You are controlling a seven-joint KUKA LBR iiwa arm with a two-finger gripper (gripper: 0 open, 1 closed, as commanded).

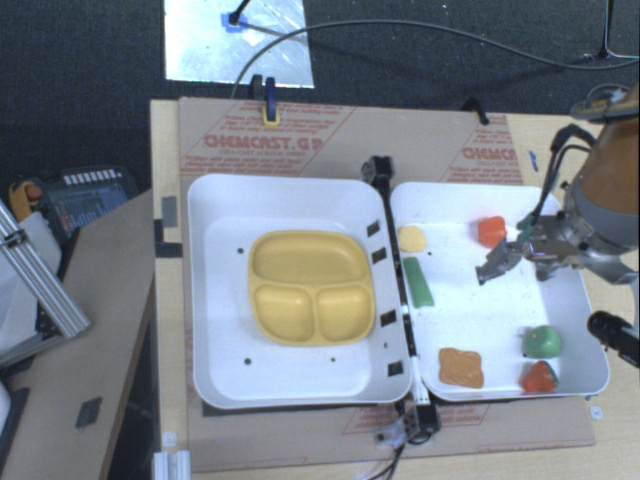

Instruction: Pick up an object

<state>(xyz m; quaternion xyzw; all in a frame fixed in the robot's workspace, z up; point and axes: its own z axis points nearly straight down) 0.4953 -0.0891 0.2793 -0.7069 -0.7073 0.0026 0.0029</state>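
Two white bins sit side by side on the table (165,268). The left bin (215,348) holds a yellow three-compartment tray (308,286) near its centre. The right bin (470,318) holds six small objects: a pale yellow piece (411,238) and a green stick (418,280) near its left wall, an orange-red block (491,231) at the far side, a flat orange piece (461,367) at the near edge, and a green round item (543,342) just above a red one (539,377) in the near right corner. The arm (610,183) enters from the right; its hand (497,266) hangs above the bin's middle, just below the orange-red block, gripping nothing. Whether the hand is spread or closed cannot be told at this angle.
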